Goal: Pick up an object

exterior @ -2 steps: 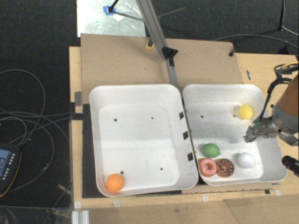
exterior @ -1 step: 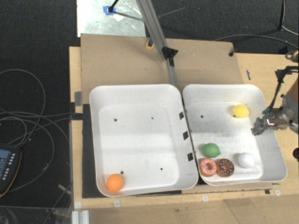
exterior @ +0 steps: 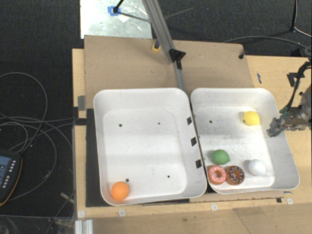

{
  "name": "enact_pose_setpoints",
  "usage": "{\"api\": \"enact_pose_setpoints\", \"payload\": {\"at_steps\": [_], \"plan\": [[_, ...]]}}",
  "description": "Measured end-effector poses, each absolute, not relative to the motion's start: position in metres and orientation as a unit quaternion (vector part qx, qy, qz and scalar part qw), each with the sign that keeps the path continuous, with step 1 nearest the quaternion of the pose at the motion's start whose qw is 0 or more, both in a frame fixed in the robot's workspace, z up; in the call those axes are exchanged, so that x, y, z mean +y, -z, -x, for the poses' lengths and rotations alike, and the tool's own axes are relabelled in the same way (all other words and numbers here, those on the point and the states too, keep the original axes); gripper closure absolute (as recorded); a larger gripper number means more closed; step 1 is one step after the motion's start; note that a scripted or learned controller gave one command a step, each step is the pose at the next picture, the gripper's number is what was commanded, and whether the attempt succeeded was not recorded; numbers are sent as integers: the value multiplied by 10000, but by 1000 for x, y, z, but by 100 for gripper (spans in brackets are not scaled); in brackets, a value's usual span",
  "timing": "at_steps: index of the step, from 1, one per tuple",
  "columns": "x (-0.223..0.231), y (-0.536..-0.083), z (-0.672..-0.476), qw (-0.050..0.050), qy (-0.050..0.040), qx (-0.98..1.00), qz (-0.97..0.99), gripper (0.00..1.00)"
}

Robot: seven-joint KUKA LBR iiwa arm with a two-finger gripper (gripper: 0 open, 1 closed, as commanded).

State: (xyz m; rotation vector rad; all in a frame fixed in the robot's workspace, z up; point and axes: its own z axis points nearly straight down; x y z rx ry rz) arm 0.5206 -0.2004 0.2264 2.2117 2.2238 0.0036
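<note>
— Looking down from the one camera: where does the gripper [exterior: 274, 129] sit?

— At the right rim of the right bin [exterior: 280, 152], near the picture's right side. It is small and dark there, so I cannot tell how it is set, nor see anything in it.

— And what could be picked up?

— Five things lie in the right bin. A yellow ball [exterior: 251, 118] rests near the far right corner, just beside the gripper but apart from it. Toward the near edge sit a green ball [exterior: 220, 156], a pink doughnut [exterior: 217, 174] touching a brown doughnut [exterior: 235, 175], and a white ball [exterior: 256, 167] just right of those.

— The left bin [exterior: 141, 97]?

— An orange ball [exterior: 119, 190] lies in its near left corner, well apart from everything else.

— Anything behind the bins?

— A grey pole [exterior: 161, 23] slants down to where the two bins meet, over a brown board [exterior: 126, 62].
</note>
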Motion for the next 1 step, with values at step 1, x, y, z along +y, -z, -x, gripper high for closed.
{"api": "enact_pose_setpoints", "payload": {"at_steps": [1], "plan": [[-145,-238,-523,6,-19,7110,-7032,100]]}}
